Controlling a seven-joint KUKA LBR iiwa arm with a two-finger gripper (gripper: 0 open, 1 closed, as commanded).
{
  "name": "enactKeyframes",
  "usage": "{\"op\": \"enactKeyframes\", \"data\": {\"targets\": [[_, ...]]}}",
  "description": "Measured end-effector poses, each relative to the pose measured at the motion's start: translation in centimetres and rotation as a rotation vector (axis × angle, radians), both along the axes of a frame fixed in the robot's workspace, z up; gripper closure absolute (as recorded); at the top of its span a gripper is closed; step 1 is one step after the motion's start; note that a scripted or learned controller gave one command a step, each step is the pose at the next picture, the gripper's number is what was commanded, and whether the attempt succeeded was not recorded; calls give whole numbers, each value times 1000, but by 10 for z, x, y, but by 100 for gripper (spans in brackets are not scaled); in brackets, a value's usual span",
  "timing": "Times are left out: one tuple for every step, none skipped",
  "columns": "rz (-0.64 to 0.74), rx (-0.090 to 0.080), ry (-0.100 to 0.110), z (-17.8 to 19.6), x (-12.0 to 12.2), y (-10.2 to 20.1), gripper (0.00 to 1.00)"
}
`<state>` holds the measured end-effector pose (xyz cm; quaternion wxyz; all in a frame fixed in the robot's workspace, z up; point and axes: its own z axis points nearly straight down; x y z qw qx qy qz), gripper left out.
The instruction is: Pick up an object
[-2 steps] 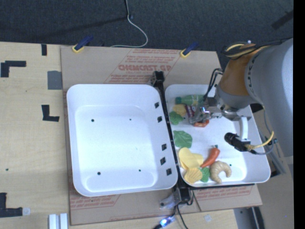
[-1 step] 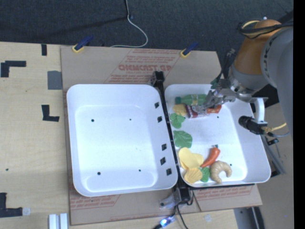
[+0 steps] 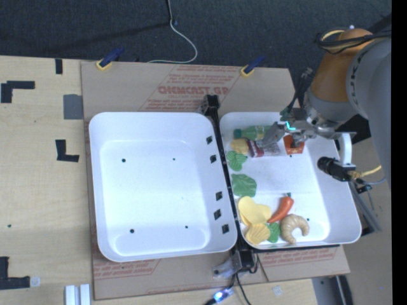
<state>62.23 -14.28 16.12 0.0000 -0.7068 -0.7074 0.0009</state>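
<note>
The right bin [image 3: 318, 183] holds several toy foods. My gripper [image 3: 276, 137] hangs low over its far end, reaching in from the right. Just left of it lie a red and white packet [image 3: 259, 149], a green item [image 3: 249, 133] and a pale yellow piece [image 3: 239, 146]. An orange block [image 3: 294, 145] sits directly to the gripper's right. Two green leafy pieces [image 3: 243, 185] lie along the left wall. At the near end are yellow chips [image 3: 254, 213], a red chili [image 3: 282, 208], a tan croissant shape [image 3: 294, 227] and a small green piece [image 3: 273, 232].
The left bin [image 3: 152, 183] sits alongside, joined by a black divider [image 3: 219, 170]. Both rest on a cardboard sheet [image 3: 184, 88] with blue clips at its far corners. A white cable [image 3: 181, 37] trails across the dark cloth behind. The arm's body [image 3: 350, 75] fills the upper right.
</note>
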Motion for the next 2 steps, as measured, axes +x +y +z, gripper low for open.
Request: {"op": "enactKeyframes", "data": {"targets": [[-7,-6,11,-62,39,23,0],[-9,-18,9,-50,39,17,100]]}}
